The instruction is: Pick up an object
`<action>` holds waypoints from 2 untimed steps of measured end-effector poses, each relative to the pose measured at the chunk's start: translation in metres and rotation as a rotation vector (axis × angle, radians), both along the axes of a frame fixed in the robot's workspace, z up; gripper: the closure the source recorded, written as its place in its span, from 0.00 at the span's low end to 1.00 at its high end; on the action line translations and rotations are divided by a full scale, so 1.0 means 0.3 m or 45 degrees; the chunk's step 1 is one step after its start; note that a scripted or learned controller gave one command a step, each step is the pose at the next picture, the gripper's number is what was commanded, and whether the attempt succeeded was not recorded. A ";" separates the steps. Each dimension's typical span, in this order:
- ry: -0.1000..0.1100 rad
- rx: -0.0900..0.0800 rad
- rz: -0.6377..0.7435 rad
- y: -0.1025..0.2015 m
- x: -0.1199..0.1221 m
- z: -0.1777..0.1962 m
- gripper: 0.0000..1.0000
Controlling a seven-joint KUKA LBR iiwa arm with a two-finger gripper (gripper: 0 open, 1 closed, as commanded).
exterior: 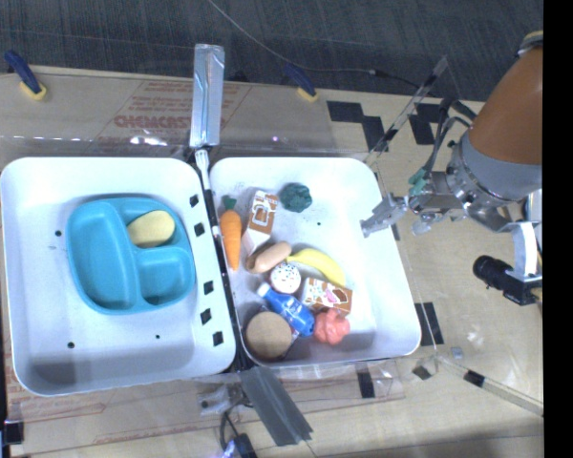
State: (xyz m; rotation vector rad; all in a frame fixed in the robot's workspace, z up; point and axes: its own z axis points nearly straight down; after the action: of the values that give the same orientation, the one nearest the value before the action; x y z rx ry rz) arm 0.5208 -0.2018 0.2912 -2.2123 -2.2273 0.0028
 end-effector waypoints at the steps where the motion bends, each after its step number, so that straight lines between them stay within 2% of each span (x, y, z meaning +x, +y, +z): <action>1: 0.010 0.004 0.045 0.103 -0.149 -0.393 0.00; 2: 0.001 -0.001 -0.097 0.169 0.096 -0.657 0.00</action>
State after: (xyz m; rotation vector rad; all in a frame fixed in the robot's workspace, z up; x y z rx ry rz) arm 0.5496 -0.1510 0.0941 -2.2953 -2.1417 0.0041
